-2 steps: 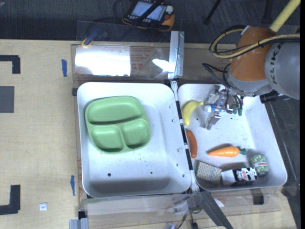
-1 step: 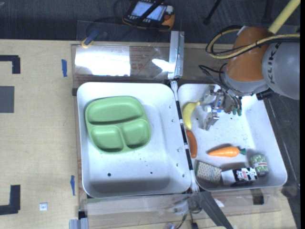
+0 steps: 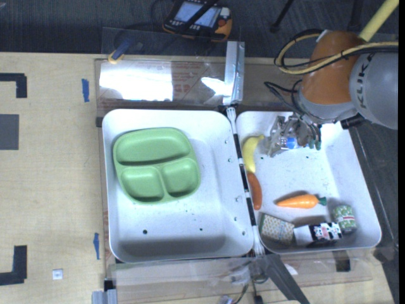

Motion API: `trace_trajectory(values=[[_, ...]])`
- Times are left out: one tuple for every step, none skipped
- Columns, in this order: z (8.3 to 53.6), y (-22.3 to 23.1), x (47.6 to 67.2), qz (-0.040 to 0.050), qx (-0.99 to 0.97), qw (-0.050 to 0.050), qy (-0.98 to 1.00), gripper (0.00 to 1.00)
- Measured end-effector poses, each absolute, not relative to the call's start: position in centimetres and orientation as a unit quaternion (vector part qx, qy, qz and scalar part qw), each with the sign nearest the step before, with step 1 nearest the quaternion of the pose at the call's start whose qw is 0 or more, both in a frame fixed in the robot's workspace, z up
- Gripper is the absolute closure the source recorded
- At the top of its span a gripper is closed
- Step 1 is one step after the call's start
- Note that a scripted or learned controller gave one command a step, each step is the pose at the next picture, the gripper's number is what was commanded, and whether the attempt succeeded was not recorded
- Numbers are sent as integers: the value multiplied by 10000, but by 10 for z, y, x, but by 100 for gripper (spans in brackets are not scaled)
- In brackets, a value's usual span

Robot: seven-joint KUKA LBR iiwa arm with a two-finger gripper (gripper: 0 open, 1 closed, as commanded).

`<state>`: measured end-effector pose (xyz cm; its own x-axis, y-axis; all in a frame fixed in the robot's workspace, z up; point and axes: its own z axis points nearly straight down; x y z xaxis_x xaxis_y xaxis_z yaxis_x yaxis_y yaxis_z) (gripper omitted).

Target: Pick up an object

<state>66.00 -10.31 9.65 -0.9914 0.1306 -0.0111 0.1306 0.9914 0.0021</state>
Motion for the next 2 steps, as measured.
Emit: trace_trajectory(values=[[95,-103,659,9,654,20,9979,0],[86,-152,644,9,-451,24,9990,0]])
